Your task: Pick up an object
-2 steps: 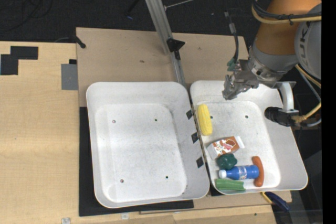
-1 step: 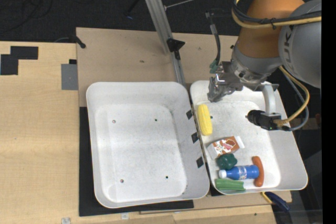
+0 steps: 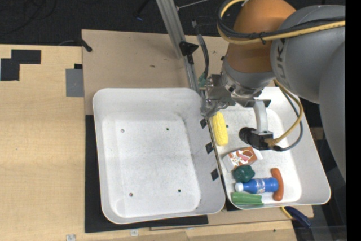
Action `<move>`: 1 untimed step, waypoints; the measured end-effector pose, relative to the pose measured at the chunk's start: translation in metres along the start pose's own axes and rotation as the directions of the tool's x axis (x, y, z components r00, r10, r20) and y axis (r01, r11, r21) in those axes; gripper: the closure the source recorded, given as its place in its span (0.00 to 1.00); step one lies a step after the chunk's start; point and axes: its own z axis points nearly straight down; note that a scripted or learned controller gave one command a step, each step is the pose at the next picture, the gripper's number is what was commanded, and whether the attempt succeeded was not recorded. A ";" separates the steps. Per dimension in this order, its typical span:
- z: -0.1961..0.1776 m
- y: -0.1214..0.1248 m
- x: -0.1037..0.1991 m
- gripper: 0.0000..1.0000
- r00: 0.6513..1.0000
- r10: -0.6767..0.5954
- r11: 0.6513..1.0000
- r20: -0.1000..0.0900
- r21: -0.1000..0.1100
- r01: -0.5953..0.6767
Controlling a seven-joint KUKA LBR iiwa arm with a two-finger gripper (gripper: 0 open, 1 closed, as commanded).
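Gripper (image 3: pixel 215 103) over the corn (image 3: pixel 219 128), right bin (image 3: pixel 304 192).
Corn lies lengthwise, running toward and away from the camera; grip state cannot be told.

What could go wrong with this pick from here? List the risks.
1. The end effector sits over the top end of the yellow corn, which lies against the right bin's left wall; a finger may hit that wall.
2. The orange sausage, blue bottle, green pieces and the packet lie crowded together, so a grasp there may catch two things.
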 end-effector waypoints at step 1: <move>-0.001 -0.013 0.044 1.00 1.000 0.000 1.000 0.001 0.000 0.000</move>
